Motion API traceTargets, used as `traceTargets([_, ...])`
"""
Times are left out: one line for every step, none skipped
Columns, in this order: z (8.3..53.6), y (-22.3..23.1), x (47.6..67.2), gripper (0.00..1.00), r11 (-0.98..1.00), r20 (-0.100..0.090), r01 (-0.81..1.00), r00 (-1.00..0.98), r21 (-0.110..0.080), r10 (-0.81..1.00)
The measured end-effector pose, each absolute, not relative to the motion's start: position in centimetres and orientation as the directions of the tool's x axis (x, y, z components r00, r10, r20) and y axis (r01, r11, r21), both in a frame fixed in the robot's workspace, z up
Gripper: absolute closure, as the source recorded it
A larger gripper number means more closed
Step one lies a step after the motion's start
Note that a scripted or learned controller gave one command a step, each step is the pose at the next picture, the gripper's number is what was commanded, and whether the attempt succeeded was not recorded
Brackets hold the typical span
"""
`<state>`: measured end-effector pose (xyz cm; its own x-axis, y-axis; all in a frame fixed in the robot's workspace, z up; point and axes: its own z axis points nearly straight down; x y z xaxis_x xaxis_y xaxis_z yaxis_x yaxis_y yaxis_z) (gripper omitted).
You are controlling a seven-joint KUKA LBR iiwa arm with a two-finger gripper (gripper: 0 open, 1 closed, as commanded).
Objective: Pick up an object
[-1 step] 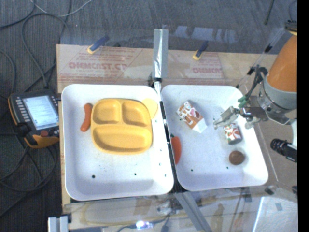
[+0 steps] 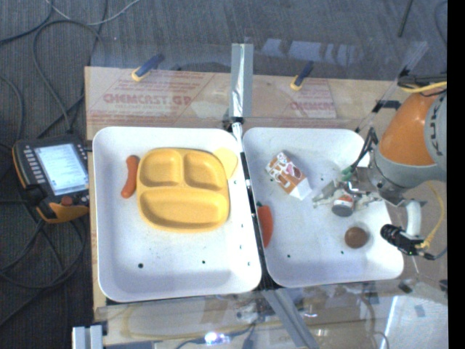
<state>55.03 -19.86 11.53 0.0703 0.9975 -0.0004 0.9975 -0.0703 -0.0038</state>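
The tool [image 2: 341, 201] hangs low in the right bin [image 2: 320, 264]; whether it is released or clenched, I cannot tell. Just off its far side lies a small carton [image 2: 288, 174], long axis slanting toward the tool. A brown disc [image 2: 356, 236] sits close below.

Arm [image 2: 414, 140] cut off at right edge

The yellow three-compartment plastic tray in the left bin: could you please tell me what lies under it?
A pale yellow edge pokes out from beneath the yellow three-compartment plastic tray at its upper right corner; the tray covers the rest, so I cannot identify it. An orange sausage-shaped toy lies beside the tray, not under it.
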Motion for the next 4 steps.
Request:
traceTargets([12.4, -19.8, 55.0, 1.00, -0.069, 0.002, 0.998, 0.069, -0.006, 0.998])
traceTargets([20.7, -15.9, 60.6, 1.00, 0.005, -0.001, 1.000, -0.005, -0.001, 1.000])
traceTargets([12.5, -18.9, 57.1, 1.00, 0.102, -0.015, 0.994, -0.102, 0.037, 0.995])
traceTargets([20.4, -10.1, 65.0, 1.00, 0.026, -0.002, 1.000, -0.026, 0.000, 1.000])
